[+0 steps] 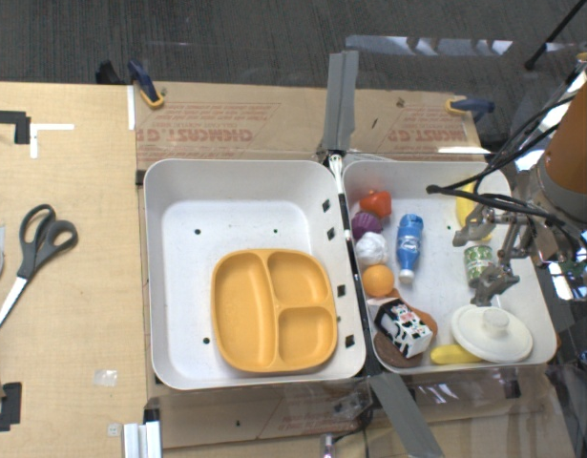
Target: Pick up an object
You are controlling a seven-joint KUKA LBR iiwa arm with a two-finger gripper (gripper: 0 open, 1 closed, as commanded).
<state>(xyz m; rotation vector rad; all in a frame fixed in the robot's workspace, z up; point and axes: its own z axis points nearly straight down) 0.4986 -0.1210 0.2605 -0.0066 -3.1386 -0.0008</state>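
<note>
From above, the gripper (491, 256) hangs low over the right bin (541, 299), its fingers parted around a small green can (478, 261) without visibly pinching it, so I'd call it released, not yet grasping. Taking that can as landmark: a white lid (492, 332) lies just in front of it, a blue bottle (408, 246) stands to its left, an orange ball (377, 281) further left, a yellow tray (274, 309) well left in the other bin. This looks like the approach step; next the fingers need to settle squarely astride the can, close, then lift straight up.
</note>
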